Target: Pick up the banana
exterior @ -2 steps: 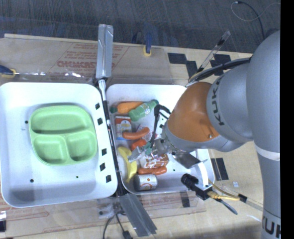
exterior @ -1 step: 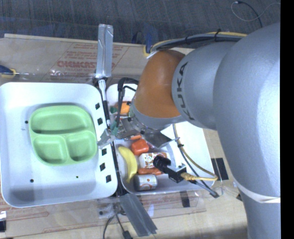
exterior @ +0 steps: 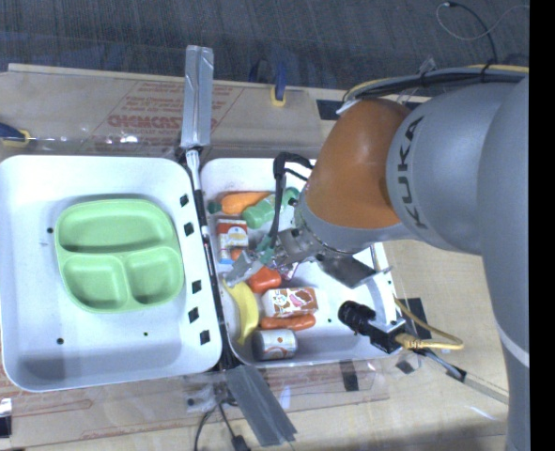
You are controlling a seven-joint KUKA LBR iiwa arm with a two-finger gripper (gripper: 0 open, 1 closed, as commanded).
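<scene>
Hovering over the right bin (exterior: 382,301) with my end effector (exterior: 269,256) down in the clutter near the middle of the frame, and honestly I can't tell if it's open or closed, the wrist and that orange band block the view. The banana (exterior: 244,310) lies at the lower left of that bin, tight along the wall, just below where I'm reaching.

What worries me: it's packed in there. A red-and-white packet (exterior: 290,301) and a red sausage-looking thing (exterior: 287,324) sit right beside the banana, a small can (exterior: 274,345) is at its lower end, and a red piece (exterior: 263,279) is just above it. I'd guess I could easily close on a neighbour instead, or pin the banana against the wall and have it slip out. The black cable (exterior: 278,205) dangling by my wrist could snag too.

The left bin (exterior: 19,280) holds a green divided tray (exterior: 119,253), well apart from all this.

Readable stuff: "KUKA" on my arm (exterior: 446,181) at the right. There's red print on the cardboard (exterior: 127,106) over the table at upper left, too blurry to read. Packet labels are too small.
</scene>
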